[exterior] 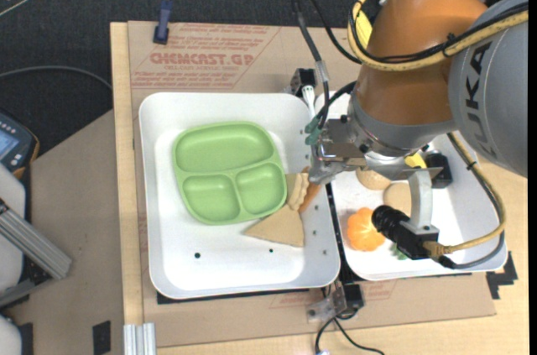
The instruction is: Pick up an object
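Observation:
A green divided plate (228, 171) lies in the left bin (168, 261). A flat tan wedge (278, 228) rests by the plate's lower right corner, with a small tan piece (297, 189) just above it. My gripper (316, 170) hangs over the left bin's right edge, close above that small piece and beside the wall between the bins. In the right bin (470, 215) an orange round object (362, 231) sits near the left wall. A pale tan object (370, 176) peeks out from under the wrist.
The large orange-banded wrist (419, 51) covers much of the right bin. A brown board (201, 51) lies under both bins, with a blue clip (162, 22) at its far left corner. Cables run at the bins' far edge (306, 85).

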{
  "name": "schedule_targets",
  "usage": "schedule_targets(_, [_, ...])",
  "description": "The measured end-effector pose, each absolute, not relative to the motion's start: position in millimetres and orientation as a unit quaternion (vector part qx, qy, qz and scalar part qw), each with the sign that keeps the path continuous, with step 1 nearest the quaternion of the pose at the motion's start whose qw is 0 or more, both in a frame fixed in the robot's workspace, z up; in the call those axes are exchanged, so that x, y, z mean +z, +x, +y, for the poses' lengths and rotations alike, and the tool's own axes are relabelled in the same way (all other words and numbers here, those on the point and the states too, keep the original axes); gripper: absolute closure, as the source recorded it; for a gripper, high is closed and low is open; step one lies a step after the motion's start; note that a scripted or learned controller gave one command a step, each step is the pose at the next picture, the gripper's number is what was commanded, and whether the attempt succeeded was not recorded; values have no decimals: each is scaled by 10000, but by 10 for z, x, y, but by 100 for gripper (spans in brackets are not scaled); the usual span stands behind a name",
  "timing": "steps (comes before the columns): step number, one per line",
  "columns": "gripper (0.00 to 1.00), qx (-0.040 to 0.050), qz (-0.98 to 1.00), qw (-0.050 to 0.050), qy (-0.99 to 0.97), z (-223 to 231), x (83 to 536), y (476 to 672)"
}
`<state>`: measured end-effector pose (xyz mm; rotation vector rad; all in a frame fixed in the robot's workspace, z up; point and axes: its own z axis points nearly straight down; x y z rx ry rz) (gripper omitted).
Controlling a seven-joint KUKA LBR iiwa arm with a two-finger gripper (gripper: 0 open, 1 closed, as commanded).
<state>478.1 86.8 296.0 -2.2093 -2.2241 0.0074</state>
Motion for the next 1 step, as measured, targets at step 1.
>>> schedule_targets(1, [100, 28, -7078, 27, -7064, 1050, 2556, 4794])
